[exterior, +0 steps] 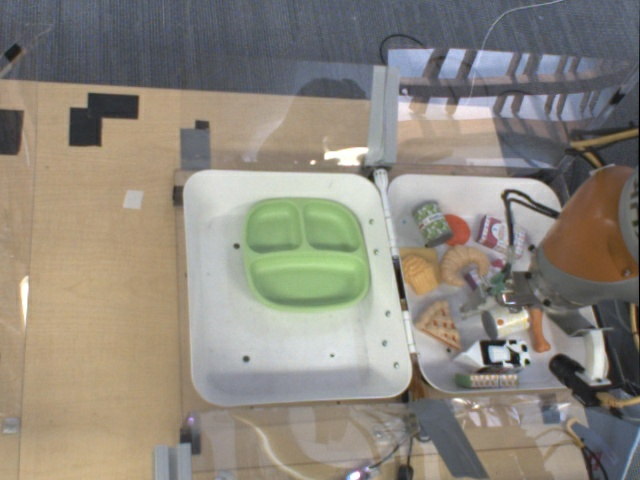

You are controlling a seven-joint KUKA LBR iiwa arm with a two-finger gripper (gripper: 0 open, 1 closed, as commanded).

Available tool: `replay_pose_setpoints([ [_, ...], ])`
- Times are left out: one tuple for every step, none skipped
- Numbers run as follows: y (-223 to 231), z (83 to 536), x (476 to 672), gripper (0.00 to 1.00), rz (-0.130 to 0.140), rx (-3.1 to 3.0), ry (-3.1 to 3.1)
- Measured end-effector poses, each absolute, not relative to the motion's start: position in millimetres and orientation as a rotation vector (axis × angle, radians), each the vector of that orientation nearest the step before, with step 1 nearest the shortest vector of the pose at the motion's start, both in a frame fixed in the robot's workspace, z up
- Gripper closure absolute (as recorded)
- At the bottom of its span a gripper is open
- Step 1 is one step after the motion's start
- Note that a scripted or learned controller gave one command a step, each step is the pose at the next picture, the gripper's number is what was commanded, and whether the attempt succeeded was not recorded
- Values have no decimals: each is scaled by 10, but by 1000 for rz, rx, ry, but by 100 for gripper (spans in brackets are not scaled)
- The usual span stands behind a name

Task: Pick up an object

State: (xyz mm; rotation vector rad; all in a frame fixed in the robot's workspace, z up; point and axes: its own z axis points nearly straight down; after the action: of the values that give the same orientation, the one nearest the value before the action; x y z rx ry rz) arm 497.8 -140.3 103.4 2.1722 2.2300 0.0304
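Note:
The right bin [430, 373] holds several toy food items: a green can [431, 222], a red tomato [458, 230], a red and white packet [490, 231], a round bread roll [464, 263], a tan cracker piece [420, 270] and a pizza slice [438, 323]. A black and white carton [503, 353], a small white bottle [511, 320] and an orange carrot [540, 332] lie further right. My gripper [493, 291] is low over the bin's middle, just right of the bread roll and above the white bottle. The orange wrist band [590, 243] hides the bin's right side.
The left bin [215, 368] bears a green divided plate [304, 253] near its middle. A metal divider post [381, 118] stands behind the seam between the bins. Cables [520, 203] trail over the right bin's far corner. Bare wooden bench [90, 298] lies to the left.

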Motion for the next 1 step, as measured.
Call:
replay_pose_setpoints([
  [-566, 2080, 5173, 100, 7, 2181, 2256],
])
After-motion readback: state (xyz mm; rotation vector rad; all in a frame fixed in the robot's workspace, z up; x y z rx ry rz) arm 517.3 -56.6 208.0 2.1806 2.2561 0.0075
